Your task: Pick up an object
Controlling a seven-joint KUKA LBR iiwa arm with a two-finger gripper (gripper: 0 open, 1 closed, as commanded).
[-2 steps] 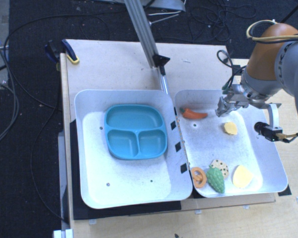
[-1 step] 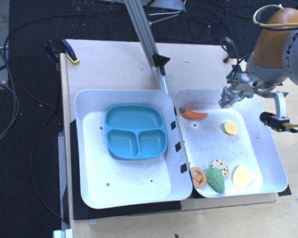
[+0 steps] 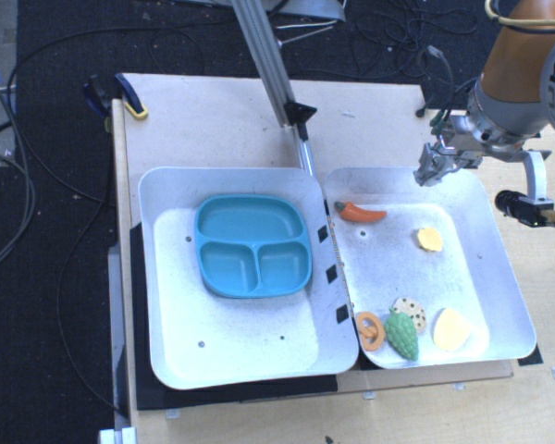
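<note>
Left bin (image 3: 166,340): one blue sectioned tray (image 3: 253,245), three compartments. Right bin (image 3: 499,276): an orange carrot (image 3: 362,213) near its far left corner, a small yellow piece (image 3: 430,240), a pretzel (image 3: 369,330), a speckled cookie (image 3: 409,309), a green knobbly item (image 3: 402,335) and a pale yellow lemon-like piece (image 3: 450,329) clustered at the near edge. Gripper (image 3: 431,170) hovers over the right bin's far rim; finger state cannot be determined.

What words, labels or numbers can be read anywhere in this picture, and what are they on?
None can be read.
The blue divided tray in the left bin is plain, with no print.
The carrot, the yellow pieces and the cookie in the right bin carry no writing.
The small black squares along the seam between the bins are too small to tell if they bear marks.
</note>
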